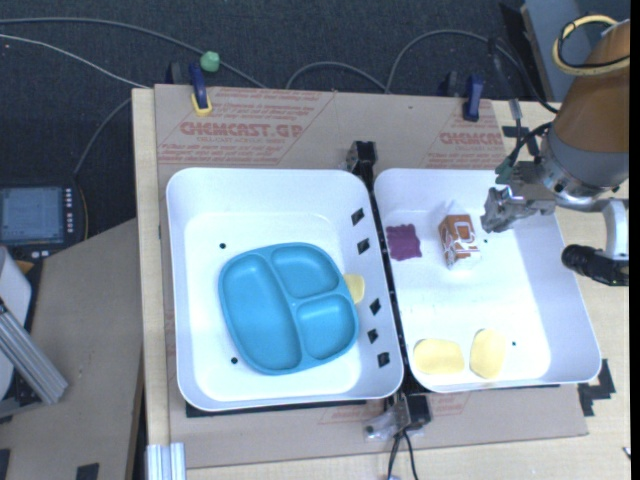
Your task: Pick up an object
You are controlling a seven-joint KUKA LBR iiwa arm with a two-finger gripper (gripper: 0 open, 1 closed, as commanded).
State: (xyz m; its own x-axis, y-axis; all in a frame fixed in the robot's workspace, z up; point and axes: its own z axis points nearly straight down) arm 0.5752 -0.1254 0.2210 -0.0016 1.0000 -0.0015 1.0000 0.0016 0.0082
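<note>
In the right bin point(540, 288) lie a small orange and white box point(458, 240), a purple flat piece point(403, 241) to its left, and two pale yellow pieces point(438, 356) point(488, 352) near the front wall. My gripper point(499, 213) hangs over the right bin's far right part, just right of the orange and white box and apart from it. Nothing shows between its fingers.
The left bin point(200, 268) holds a blue divided plate point(288, 306) with a small yellow piece point(354, 288) at its right edge. Black clips run along the wall between the bins. Clamps point(200, 96) stand at the board's back edge, and cables lie behind it.
</note>
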